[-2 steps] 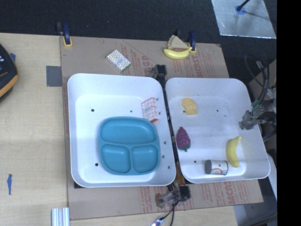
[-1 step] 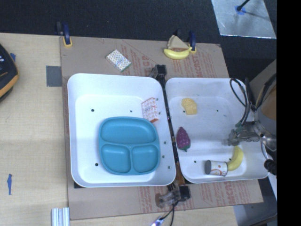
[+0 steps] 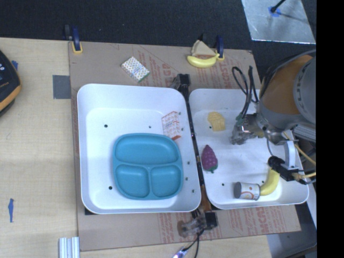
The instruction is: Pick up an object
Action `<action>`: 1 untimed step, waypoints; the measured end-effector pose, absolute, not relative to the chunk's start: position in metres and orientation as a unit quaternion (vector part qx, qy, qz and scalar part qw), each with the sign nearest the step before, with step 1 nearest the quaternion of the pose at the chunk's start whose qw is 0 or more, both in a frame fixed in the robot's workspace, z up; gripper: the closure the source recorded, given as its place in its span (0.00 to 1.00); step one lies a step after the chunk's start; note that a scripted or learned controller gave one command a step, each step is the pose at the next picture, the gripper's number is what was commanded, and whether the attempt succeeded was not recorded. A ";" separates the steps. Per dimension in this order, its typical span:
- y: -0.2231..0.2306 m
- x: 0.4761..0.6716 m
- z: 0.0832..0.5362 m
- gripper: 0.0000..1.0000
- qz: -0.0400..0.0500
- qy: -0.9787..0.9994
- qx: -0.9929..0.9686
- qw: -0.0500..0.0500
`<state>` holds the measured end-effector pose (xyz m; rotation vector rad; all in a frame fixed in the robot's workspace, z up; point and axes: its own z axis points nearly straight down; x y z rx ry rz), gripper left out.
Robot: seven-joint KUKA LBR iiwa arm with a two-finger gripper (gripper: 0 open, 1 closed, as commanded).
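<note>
The right bin (image 3: 231,98) holds a yellow lump (image 3: 216,121), a purple bunch of grapes (image 3: 209,158), a small white can lying on its side (image 3: 245,191) and a yellow banana (image 3: 270,183). My gripper (image 3: 239,135) hangs over the right bin's middle, just right of the yellow lump and above the grapes. The grey arm with its orange band (image 3: 282,93) comes in from the right. The left bin (image 3: 97,104) holds a blue divided tray (image 3: 147,165) and a small red-and-white carton (image 3: 171,125).
Outside the bins, a second banana (image 3: 202,61) and a patterned packet (image 3: 135,68) lie on the cardboard at the back. Cables (image 3: 244,82) run along the arm. A dark device (image 3: 6,82) sits at the far left edge.
</note>
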<state>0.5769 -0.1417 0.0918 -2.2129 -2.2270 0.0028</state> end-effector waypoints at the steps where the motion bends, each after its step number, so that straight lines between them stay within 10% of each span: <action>1: -0.103 0.643 0.092 0.00 0.001 -0.709 -0.705 0.001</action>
